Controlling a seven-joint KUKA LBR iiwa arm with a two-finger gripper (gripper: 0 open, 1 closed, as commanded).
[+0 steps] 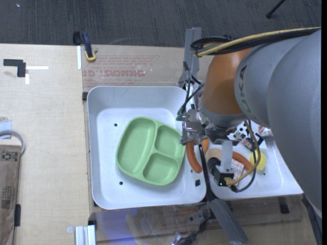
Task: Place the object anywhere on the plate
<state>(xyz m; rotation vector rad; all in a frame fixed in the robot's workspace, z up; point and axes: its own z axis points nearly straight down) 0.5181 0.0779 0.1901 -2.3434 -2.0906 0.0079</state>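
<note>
Orange sausage-shaped object [192, 157] draped over the dividing rims between the two shallow white bins, just off the green three-compartment plastic plate [150, 150] in the left white bin [97, 137]. Overhead, grey-and-orange arm's gripper [190, 132] at the plate's right edge; jaw state impossible to tell.

My arm [265, 80] reaches in from the right, its orange band [222, 88] above the wrist, and my claw [190, 137] hangs over the seam between the two white bins, just beside the right edge of the green plate [150, 151]. The plate, divided into three compartments, lies in the left bin [102, 116] on the surface [46, 137]. In the right bin [278, 182], under my wrist, lie an orange sausage-shaped object [193, 158] and a few other items I cannot make out.
</note>
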